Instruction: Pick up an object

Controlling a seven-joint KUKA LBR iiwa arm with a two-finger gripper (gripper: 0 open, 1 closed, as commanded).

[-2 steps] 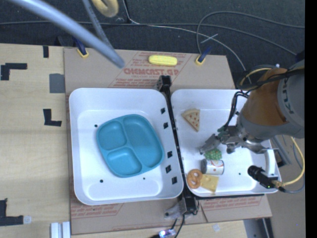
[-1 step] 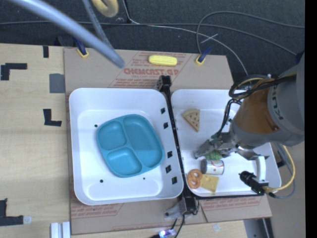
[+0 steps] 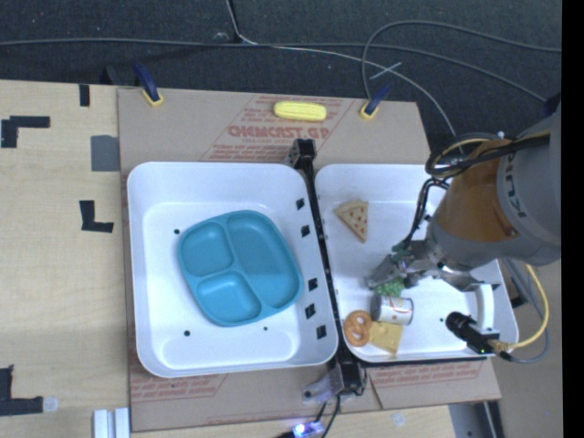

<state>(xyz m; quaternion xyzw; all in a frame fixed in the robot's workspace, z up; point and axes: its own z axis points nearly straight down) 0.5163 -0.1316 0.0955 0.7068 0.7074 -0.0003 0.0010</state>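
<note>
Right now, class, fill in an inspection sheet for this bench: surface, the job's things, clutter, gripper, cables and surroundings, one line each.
Surface: cardboard sheet on a wooden bench, bearing two white bins, left bin and right bin.
Job's things: right bin holds a pizza-slice toy, a small can, a pretzel and a cheese wedge; left bin holds a blue divided plate.
Clutter: yellow corn cob on the cardboard behind the bins.
Gripper: gripper low over the can; finger state cannot be judged.
Cables: black cables loop across the dark floor behind.
Surroundings: two clamps pin the cardboard's far edge.
</note>
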